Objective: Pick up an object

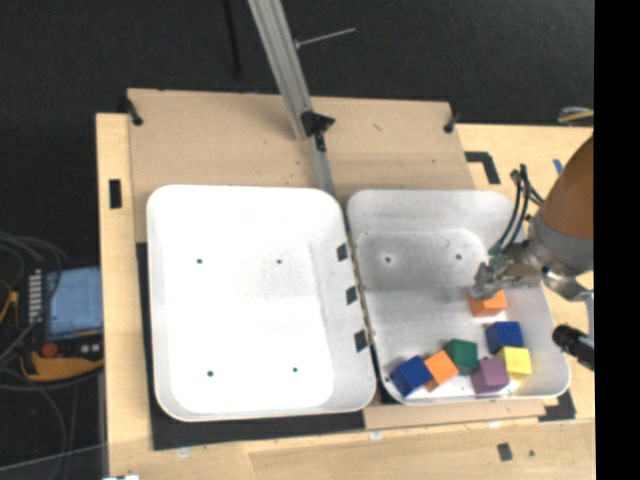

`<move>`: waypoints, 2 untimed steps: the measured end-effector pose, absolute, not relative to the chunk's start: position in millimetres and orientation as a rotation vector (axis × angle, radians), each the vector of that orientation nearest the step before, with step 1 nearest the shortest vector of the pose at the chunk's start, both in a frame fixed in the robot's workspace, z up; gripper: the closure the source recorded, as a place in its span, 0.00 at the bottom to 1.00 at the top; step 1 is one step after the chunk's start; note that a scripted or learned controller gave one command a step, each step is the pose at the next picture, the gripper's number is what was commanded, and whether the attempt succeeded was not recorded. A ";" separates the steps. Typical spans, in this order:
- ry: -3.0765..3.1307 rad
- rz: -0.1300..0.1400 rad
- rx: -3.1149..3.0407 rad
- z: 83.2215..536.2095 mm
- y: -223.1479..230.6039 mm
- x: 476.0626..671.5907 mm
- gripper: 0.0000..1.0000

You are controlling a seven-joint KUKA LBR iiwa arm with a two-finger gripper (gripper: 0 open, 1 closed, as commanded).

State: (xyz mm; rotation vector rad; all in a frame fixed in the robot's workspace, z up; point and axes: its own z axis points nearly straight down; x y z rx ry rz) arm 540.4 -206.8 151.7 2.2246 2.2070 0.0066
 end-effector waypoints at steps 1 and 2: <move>2.220 0.006 2.212 215.8 -205.2 541.6 1.00; 2.226 0.003 2.215 220.0 -205.8 542.5 1.00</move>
